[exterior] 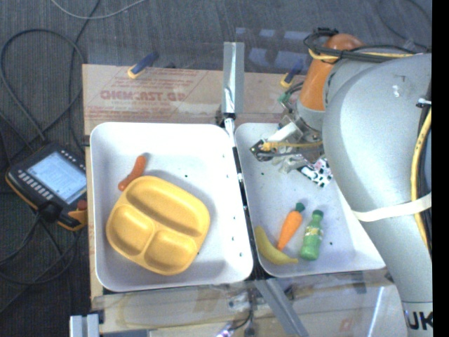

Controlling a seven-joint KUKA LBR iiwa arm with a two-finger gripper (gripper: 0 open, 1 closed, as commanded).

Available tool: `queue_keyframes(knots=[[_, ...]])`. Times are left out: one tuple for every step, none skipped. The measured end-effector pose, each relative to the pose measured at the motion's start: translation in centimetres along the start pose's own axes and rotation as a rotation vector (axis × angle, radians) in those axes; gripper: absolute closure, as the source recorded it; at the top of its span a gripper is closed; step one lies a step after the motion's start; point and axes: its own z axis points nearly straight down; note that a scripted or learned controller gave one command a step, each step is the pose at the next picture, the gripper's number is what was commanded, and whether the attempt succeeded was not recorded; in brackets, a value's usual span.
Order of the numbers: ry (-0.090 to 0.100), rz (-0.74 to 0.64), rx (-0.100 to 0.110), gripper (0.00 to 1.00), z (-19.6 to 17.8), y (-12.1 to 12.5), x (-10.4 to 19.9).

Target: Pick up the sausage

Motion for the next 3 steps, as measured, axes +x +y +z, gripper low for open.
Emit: queue_keyframes(knots=[[0.027, -0.231, -0.042, 1.00, 1.1, 3.9, -6.5], [0.027, -0.234, -0.042, 0.00, 1.2, 3.8, -6.4], [0.022, 0.199, -0.028, 0.00, 0.3, 1.8, -6.4]])
